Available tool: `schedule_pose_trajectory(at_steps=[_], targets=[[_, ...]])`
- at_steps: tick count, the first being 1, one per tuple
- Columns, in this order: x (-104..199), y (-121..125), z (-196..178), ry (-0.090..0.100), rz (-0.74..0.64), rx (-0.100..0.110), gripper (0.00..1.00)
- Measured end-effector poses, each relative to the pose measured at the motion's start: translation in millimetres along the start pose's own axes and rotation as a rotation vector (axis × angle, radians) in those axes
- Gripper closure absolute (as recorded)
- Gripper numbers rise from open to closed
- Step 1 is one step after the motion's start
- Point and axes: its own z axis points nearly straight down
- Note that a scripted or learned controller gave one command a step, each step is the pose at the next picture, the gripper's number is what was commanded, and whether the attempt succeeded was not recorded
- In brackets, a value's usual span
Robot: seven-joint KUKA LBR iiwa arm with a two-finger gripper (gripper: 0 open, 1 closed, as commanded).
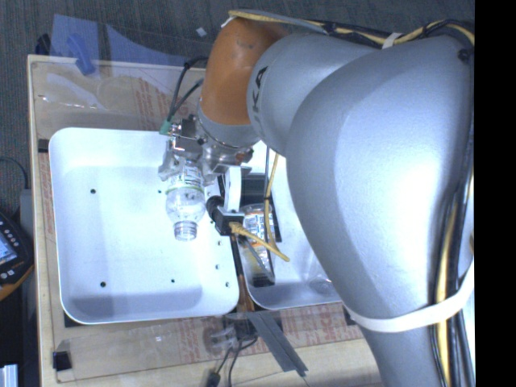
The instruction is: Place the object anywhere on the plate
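A clear plastic bottle [185, 205] hangs over the right part of the left white bin [105, 224], its neck pointing toward the near side. My gripper [190, 170] reaches down from the big grey arm with its orange band [234, 71] and is shut on the bottle's upper end, a metal finger on each side. The arm's bulk hides most of the right half of the scene.
The right bin [282, 301] is mostly covered by the arm; a dark object with yellow strips [258, 247] lies at its left side. A black device [10, 252] sits off the bench's left edge. A metal bracket [258, 337] lies in front of the bins.
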Motion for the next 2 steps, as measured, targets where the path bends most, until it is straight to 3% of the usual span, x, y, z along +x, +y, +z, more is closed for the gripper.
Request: schedule_pose_trajectory(at_steps=[1,2], targets=[[32,7,3,0.002,0.255,-0.003,1.0],[7,2,-36,0.003,0.509,-0.003,1.0]])
